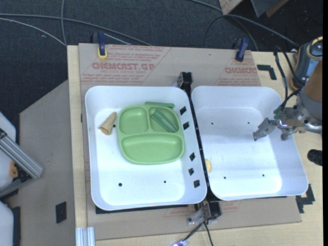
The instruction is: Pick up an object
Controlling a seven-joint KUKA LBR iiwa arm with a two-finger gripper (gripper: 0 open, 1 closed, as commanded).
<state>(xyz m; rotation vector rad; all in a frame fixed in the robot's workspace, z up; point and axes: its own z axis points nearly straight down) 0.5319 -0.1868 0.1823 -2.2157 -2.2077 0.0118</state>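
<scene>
Down at the near edge, the bare floor of the left white bin sits closest to us. Over at 3 o'clock, the grey two-finger gripper hangs above the right white bin, and I cannot tell if it is ready to grab or squeezed together; nothing sits in it. Just by the wall between the bins is a tiny yellow bit. Across at 9 o'clock, in the left bin, lies the light green plastic divided plate with a dark green piece on it. Touching its left side is a small tan cone. I think the cone is light and stiff, and easy to pinch across its middle. The plate looks wide and slippery, so grab its rim.
</scene>
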